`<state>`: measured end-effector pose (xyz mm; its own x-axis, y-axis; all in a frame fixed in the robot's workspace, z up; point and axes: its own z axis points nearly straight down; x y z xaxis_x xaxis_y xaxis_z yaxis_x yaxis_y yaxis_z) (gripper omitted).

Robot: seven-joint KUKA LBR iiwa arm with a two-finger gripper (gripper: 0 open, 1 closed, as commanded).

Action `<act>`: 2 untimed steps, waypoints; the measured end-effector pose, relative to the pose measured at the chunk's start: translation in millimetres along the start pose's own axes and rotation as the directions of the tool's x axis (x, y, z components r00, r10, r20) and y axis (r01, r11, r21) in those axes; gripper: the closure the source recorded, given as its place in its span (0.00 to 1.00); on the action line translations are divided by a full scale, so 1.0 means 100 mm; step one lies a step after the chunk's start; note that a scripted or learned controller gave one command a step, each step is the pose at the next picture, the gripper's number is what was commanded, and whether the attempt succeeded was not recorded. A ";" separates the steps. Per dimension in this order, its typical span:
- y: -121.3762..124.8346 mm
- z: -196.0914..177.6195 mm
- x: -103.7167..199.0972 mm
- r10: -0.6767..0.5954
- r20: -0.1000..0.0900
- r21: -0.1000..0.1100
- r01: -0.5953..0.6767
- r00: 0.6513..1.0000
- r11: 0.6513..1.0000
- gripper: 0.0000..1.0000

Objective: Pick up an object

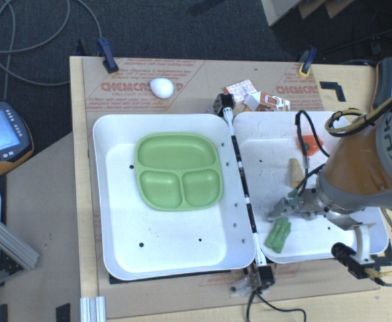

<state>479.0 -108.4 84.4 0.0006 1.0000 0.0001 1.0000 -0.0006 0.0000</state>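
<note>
The arm comes in from the right and hangs low over the right bin. Its gripper points left near the bin floor. Just below the gripper lies a green oblong object, close to the bin's front left corner; whether they touch I cannot tell. A tan block sits a little behind the gripper. Further back, an orange object is partly crossed by the arm's black cable. In the left bin a green divided plate lies flat.
On the bench behind the bins are a white egg-shaped thing and some crumpled wrappers. Blue clamps grip the back edge. The arm's bulky orange-banded body covers the right bin's right half.
</note>
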 end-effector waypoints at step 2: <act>0.00 -0.09 0.00 0.001 0.000 0.000 -0.001 1.000 1.000 0.00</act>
<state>478.9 -108.2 93.8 0.0014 1.0000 -0.0001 1.0000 -0.0014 0.0004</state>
